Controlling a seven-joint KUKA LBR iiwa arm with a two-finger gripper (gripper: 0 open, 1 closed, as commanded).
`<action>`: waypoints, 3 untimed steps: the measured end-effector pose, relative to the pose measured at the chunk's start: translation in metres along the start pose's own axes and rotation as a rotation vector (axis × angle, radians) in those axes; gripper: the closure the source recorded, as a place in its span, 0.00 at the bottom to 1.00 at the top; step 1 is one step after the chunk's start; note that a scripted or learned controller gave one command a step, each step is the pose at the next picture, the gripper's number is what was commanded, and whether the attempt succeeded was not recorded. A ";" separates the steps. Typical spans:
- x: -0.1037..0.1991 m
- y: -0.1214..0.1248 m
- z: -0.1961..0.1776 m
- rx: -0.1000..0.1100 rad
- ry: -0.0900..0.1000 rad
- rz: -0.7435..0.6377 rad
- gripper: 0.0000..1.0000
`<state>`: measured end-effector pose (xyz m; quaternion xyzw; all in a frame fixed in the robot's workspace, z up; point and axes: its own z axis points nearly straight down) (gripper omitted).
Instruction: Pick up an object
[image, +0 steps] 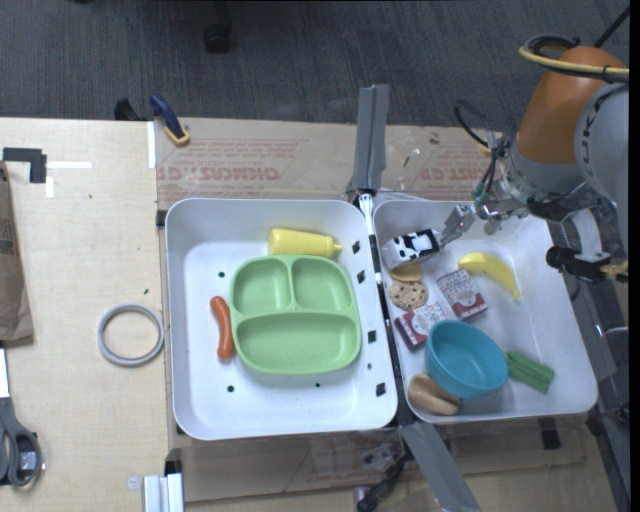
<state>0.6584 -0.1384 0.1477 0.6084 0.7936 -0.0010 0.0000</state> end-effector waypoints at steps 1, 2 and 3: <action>-0.025 -0.031 -0.033 -0.002 -0.001 -0.032 0.00; -0.048 -0.034 0.051 -0.009 -0.005 -0.031 0.00; -0.048 -0.033 0.040 -0.013 -0.006 -0.032 1.00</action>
